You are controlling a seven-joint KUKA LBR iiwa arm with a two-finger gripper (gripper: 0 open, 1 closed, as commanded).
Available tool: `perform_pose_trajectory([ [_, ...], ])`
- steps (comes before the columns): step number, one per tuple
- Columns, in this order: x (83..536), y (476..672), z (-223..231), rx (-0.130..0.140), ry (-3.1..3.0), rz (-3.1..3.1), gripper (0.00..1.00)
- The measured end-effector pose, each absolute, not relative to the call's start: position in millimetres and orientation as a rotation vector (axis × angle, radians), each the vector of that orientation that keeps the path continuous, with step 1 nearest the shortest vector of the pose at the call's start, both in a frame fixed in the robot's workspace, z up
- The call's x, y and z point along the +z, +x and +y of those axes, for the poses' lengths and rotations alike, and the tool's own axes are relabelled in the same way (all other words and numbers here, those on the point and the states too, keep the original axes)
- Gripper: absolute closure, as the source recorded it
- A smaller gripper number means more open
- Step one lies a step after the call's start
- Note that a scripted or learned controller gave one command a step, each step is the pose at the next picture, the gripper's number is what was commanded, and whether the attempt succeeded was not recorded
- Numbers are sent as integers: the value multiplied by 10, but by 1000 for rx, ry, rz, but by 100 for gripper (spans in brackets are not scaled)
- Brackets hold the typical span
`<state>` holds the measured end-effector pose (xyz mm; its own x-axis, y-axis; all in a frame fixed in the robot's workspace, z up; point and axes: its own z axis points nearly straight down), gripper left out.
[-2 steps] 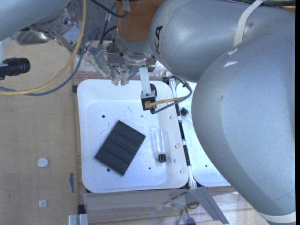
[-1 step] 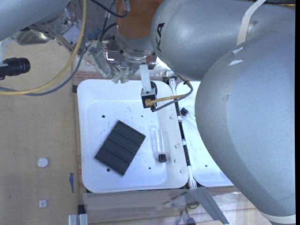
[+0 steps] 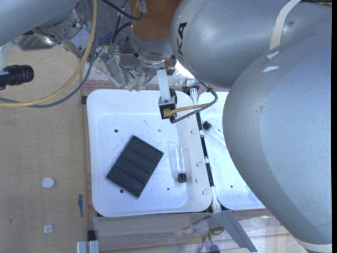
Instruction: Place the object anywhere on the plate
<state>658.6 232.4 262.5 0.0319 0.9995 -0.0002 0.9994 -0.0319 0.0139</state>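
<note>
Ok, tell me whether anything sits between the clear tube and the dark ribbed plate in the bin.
Nothing visible does. The clear tube lies just to the right of the dark plate in the view, apart from it. Between them there is bare white floor of the bin.

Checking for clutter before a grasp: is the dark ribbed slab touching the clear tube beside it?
Apart. The camera view shows bare white bin floor between the dark ribbed slab and the clear tube.
</note>
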Motion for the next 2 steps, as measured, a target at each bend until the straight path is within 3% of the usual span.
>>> perform_pose_trajectory([
  [1, 2717, 6120, 2150, 2, 2242, 2185, 100],
  [2, 1778, 6666, 2240, 1, 2265, 2175, 100],
])
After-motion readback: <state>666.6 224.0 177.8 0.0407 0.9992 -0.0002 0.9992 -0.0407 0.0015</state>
